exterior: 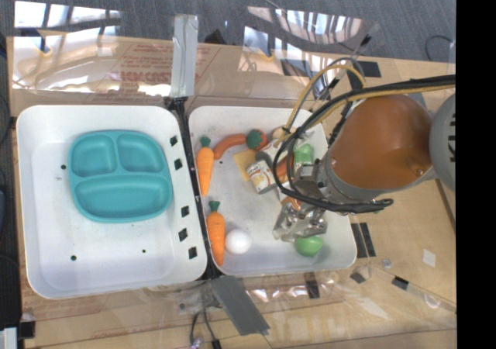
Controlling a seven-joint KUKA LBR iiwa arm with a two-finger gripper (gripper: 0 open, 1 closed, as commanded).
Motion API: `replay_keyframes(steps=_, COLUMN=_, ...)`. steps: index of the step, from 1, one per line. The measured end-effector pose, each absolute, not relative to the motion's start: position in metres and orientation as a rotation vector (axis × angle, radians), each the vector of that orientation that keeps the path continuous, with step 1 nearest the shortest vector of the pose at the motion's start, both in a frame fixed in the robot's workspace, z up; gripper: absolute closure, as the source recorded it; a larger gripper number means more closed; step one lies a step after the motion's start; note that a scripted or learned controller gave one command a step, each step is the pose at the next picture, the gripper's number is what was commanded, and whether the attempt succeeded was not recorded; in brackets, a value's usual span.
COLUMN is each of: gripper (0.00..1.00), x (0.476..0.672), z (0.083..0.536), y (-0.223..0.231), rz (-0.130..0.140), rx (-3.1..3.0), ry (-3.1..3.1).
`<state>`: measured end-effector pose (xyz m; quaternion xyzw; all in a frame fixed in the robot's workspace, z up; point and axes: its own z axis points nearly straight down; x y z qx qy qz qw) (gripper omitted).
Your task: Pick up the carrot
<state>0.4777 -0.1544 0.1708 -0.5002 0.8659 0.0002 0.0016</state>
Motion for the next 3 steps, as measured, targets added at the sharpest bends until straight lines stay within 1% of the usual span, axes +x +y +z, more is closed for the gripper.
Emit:
replay_keyframes(steps=2, gripper=1.0, x=0.48, z=0.191, y=-0.075, rz=0.002, rx=-2.073, ry=2.357)
replay_keyframes(steps=3, gripper=1.0, x=0.526, z=0.191, y=-0.021, rz=0.002, rx=-2.351, ry=2.081)
